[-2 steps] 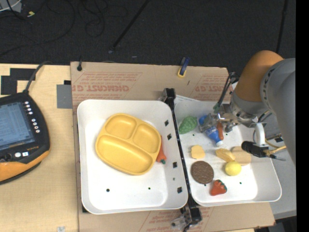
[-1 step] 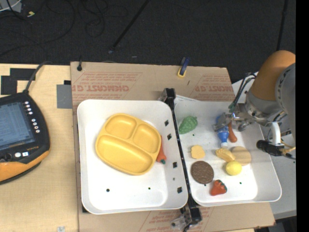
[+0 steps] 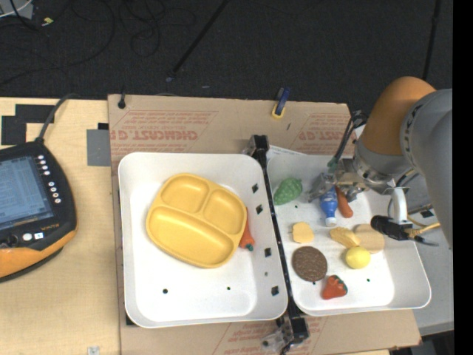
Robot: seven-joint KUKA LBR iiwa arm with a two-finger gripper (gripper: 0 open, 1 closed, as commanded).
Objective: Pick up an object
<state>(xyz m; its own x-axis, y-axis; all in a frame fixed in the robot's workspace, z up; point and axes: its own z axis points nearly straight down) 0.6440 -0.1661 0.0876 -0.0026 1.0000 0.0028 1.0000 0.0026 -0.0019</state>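
Well, the grey arm with its orange band comes in from the right and bends down over the right-hand bin, its gripper low near the bin's back left part. The metal bits at its tip sit just above a small blue bottle and an orange carrot-like piece, which lie side by side. Whether anything is caught there, or how the tip is set, I cannot tell from here; it is a tangle of dark and shiny parts.

Around them in the same bin lie a green leafy lump to the left, a small yellow block below it, a brown round cookie, a red strawberry near the front, a yellow lemon, and a pale bread-like piece just above the lemon.

The left bin holds a yellow divided plate, with a bit of orange and green peeking out at its right edge. Both bins rest on cardboard on the worktop. A tablet-like pendant with an orange rim sits off to the far left.
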